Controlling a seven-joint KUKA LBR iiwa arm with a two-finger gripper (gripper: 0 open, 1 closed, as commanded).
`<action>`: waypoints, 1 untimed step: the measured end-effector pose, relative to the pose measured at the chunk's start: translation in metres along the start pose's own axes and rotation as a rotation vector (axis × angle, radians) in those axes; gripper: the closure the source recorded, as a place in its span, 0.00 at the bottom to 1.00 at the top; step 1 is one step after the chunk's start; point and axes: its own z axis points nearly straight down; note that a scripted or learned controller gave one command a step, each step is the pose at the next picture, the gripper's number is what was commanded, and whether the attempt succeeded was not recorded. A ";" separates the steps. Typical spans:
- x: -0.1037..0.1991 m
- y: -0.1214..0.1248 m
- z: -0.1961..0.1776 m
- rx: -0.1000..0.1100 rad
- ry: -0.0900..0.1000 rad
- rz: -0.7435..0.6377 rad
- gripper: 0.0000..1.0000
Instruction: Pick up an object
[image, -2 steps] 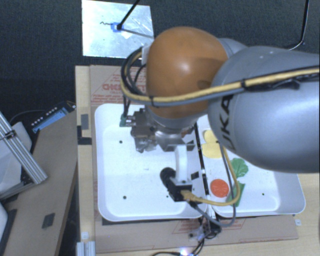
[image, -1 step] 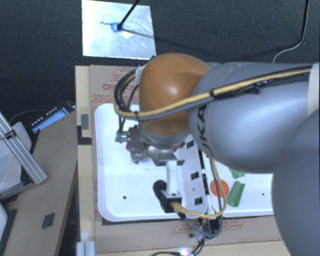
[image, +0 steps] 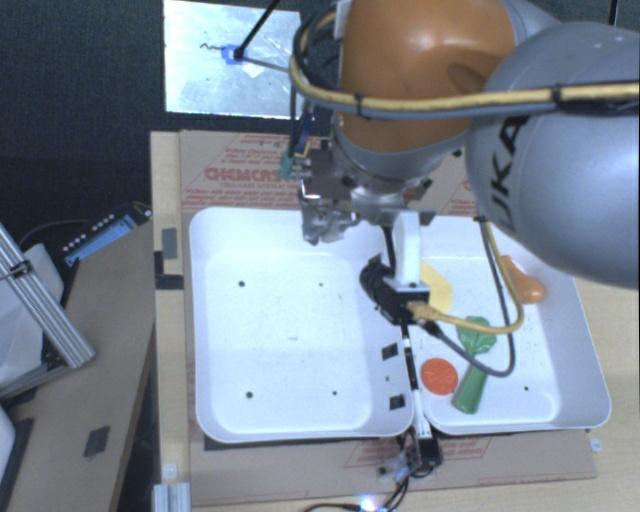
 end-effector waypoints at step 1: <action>0.031 -0.031 0.073 0.020 -0.004 -0.007 1.00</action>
